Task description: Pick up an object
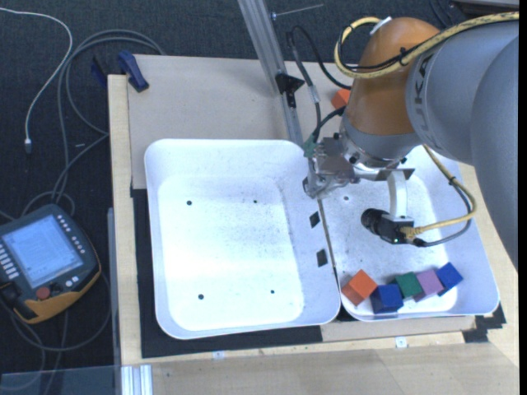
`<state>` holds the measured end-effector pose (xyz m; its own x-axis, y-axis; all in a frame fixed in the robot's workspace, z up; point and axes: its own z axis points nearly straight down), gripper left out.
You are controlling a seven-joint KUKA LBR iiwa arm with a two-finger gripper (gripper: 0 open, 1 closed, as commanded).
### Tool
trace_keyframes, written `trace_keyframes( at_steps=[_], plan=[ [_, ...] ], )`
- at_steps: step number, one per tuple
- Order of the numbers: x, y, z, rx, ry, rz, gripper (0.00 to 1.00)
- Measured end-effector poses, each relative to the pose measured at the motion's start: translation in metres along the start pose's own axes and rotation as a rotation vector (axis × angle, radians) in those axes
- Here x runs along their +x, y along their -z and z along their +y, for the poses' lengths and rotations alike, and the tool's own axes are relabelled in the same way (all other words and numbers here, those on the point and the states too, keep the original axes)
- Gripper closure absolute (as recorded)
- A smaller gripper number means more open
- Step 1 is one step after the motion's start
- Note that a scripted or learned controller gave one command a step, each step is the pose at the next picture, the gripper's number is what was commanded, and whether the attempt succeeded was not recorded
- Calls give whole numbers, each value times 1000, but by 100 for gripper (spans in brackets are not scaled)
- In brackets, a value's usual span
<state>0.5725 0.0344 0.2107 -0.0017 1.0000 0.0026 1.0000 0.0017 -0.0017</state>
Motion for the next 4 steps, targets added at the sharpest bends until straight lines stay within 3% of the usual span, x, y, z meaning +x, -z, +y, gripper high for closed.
trace_keyframes(
  at_steps=[1,3,4],
  plan=[
    [21,16,10,-5,2,-1,100],
    [20,37,10,-6,4,-2,100],
    [9,108,-26,-10,-1,-1,100]
  ],
)
